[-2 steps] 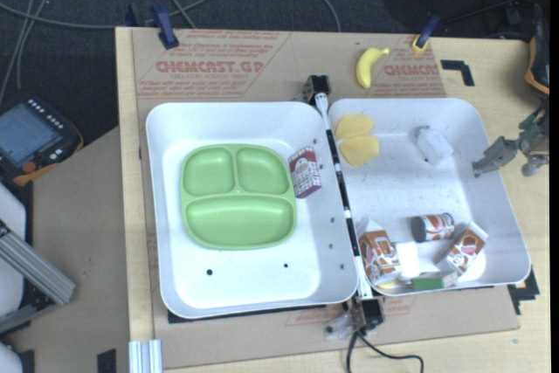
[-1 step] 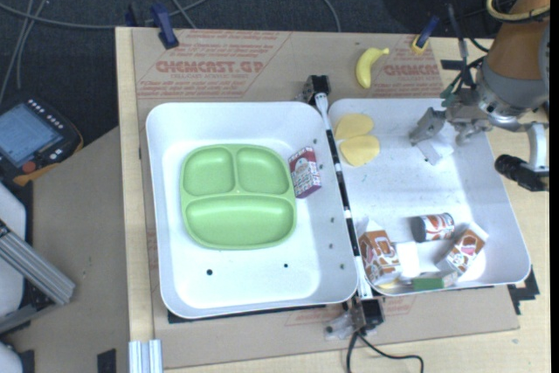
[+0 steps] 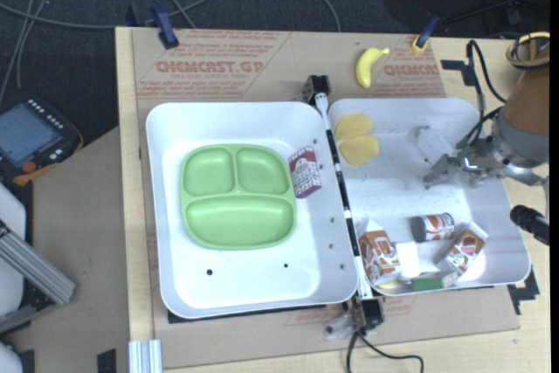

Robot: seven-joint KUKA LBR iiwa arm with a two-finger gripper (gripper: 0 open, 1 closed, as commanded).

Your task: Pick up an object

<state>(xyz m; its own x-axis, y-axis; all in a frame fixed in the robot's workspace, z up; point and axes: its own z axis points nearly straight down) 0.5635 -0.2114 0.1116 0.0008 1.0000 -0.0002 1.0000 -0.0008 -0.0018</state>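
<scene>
My gripper (image 3: pixel 434 159) hangs over the upper middle of the right bin (image 3: pixel 397 113), reaching in from the right. Its two fingers are spread apart, open, with only bare white bin floor between them. Two pale yellow pieces (image 3: pixel 356 138) lie to its left, near the bin's upper left corner. Below it lies a dark can with a red label (image 3: pixel 434 227) on its side. Two red-and-white cartons (image 3: pixel 377 251) (image 3: pixel 463 252) and a green item (image 3: pixel 427 281) sit along the front edge. In the left bin (image 3: pixel 244 293), a small red packet (image 3: pixel 304 173) stands beside a green divided plate (image 3: pixel 238 196).
A toy banana (image 3: pixel 370 65) lies on the bench behind the right bin. A blue clamp (image 3: pixel 162 24) and a second clamp (image 3: pixel 425 33) grip the bench's back edge. The grey arm (image 3: pixel 524 131) fills the right bin's right side.
</scene>
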